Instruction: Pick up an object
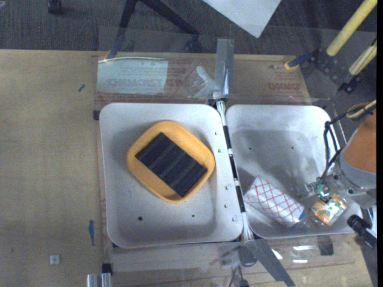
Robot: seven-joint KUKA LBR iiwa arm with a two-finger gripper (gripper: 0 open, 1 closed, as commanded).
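Three loose things lie in the two bins. One yellow pad (170,169) with a dark ribbed top sits alone in the left bin (116,220), turned at a slant, near the middle and a little toward the far wall. One white packet (274,200) with a red lattice print lies in the right bin (263,124), near the front wall and close to the divider. One small orange and green item (328,210) rests in the front right corner of that bin, just beside the packet but apart from it.

One arm (364,154) reaches in at the right edge, its orange band above a grey wrist. The hand (318,190) hangs over the right bin's front right corner, just above the small orange item; whether its fingers are apart or together cannot be told, and nothing shows between them. Black cables loop from the wrist over the bin's right wall.

Both bins are white, shallow, with rounded corners, and touch along a centre seam dotted with fasteners. They rest on a brown board with faded print, which lies on a tan worktop (42,160). One clear plastic sheet and one grey strip lie behind the bins. Beyond the worktop is dark carpet, with one black chair base (128,5), one white sheet (242,2) and two yellow bars (358,14) at the upper right.
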